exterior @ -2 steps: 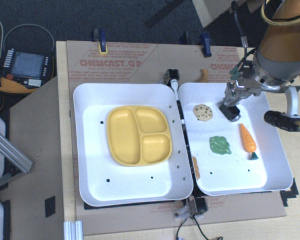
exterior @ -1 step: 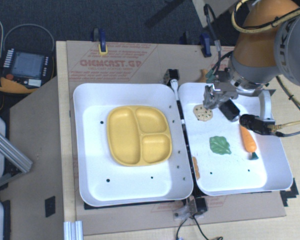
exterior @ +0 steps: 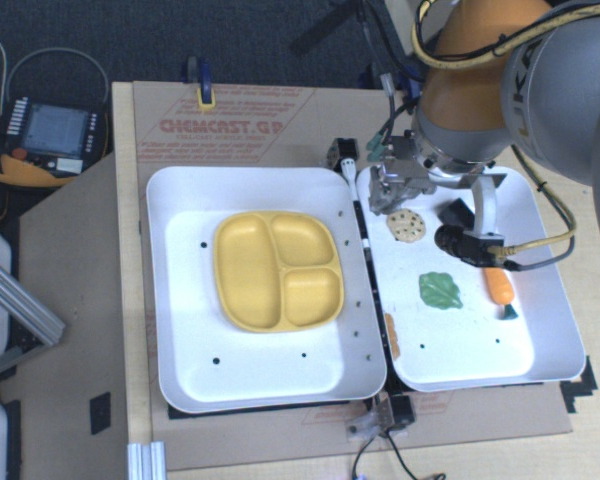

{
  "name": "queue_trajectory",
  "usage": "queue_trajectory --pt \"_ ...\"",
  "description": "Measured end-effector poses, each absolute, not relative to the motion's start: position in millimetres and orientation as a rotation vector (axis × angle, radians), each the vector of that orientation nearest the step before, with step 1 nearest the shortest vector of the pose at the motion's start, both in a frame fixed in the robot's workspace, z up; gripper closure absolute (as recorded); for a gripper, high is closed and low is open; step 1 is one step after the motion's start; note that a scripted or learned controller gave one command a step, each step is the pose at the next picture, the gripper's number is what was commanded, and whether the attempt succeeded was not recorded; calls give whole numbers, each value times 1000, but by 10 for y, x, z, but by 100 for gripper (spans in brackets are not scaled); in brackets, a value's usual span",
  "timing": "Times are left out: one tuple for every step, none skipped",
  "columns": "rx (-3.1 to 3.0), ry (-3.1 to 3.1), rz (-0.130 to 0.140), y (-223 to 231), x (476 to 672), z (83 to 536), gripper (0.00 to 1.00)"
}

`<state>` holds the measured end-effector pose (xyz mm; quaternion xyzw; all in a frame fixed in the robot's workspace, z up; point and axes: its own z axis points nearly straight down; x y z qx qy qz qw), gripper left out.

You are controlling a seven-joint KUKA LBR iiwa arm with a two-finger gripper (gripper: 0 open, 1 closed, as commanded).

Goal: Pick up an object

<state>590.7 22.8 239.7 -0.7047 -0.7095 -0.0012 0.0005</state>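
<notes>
In the right bin [exterior: 540,353] lie a round chocolate-chip cookie [exterior: 407,225], a green leafy piece [exterior: 440,290] and an orange carrot [exterior: 499,286] with a dark green tip. My gripper [exterior: 388,188] hangs at the bin's upper left corner, just above and to the left of the cookie, under the grey and orange arm. I see nothing held in it. The arm's body hides the bin's far end.
The left bin [exterior: 180,348] holds a yellow divided plate [exterior: 278,268]. A black fitting with a yellow cable [exterior: 467,243] hangs off the arm between cookie and carrot. A ridge [exterior: 368,268] separates the bins. The right bin's near half is bare white.
</notes>
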Motion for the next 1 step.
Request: queue_trajectory --pt "-2215 -2227 -3 722 5866 2405 100"
